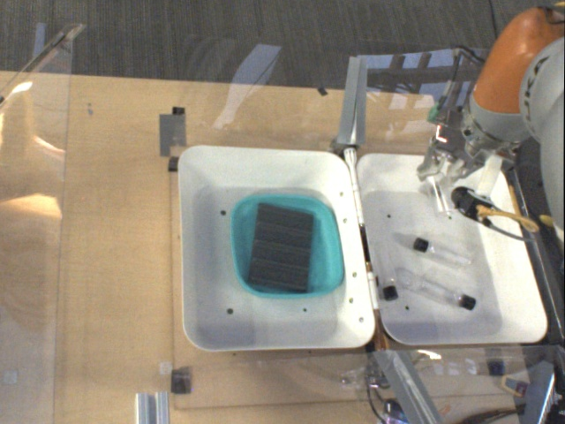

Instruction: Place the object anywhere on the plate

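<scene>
Dark ribbed rectangular block (282,250) sits on the teal square plate (330,253) in the left white bin (203,237).
We see the plate near bin centre, bare white floor all round it. No readable writing. The tool (444,177) hangs over the right white bin (521,316) at its far edge, well apart from the block, across the bins' shared rim; we cannot tell how far open it is. Clear black-capped tubes (439,283) lie near it.
</scene>
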`<state>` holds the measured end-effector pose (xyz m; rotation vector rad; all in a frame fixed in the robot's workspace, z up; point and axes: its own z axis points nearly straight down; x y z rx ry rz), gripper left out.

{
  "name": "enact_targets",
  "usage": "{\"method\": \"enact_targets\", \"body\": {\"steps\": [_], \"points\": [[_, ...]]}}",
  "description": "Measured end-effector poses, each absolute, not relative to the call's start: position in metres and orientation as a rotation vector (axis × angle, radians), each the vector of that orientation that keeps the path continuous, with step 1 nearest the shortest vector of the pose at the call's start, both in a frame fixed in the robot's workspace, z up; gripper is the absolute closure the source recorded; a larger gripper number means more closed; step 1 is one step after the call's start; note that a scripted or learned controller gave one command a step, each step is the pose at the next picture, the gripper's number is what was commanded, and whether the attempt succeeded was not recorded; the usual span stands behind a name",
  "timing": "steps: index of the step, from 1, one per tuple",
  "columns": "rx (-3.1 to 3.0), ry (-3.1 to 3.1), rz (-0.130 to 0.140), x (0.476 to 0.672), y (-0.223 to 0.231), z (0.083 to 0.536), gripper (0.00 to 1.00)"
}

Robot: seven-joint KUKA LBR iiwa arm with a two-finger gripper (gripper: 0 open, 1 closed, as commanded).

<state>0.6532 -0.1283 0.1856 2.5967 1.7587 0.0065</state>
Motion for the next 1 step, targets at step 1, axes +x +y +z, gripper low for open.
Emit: {"method": "enact_targets", "body": {"steps": [1], "points": [[2.653,1.663,0.017,0.6708,-0.0978,0.3534,1.00]]}}
